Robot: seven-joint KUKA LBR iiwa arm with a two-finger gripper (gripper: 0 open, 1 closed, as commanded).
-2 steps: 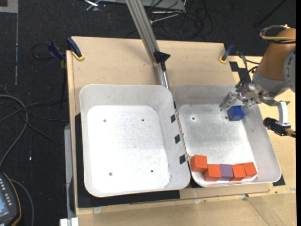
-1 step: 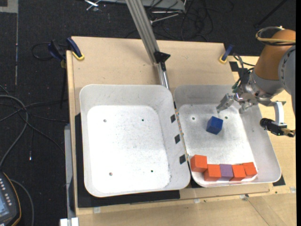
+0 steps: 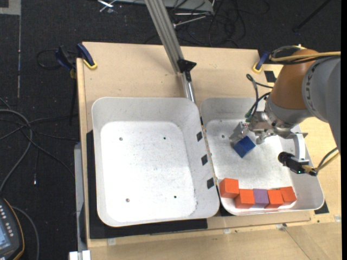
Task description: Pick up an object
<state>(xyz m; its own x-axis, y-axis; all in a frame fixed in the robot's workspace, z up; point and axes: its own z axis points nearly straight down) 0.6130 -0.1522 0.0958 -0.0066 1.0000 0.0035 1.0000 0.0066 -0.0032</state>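
A blue block (image 3: 244, 147) sits tilted in the upper middle of the right bin (image 3: 225, 129). My gripper (image 3: 248, 138) comes down on it from the right, one grey finger at each side of its top, shut on it. Along the bin's front wall stands a row of blocks: an orange block (image 3: 229, 186) at the left, another orange one (image 3: 245, 198), a purple block (image 3: 261, 197) and more orange blocks (image 3: 282, 195) to the right.
The left bin (image 3: 108, 112) lies beside the right one, sharing a raised middle rim. A slanted metal pole (image 3: 162, 31) runs down to the bins' back edge. The arm's orange band (image 3: 290, 85) hangs over the right bin's back right corner.
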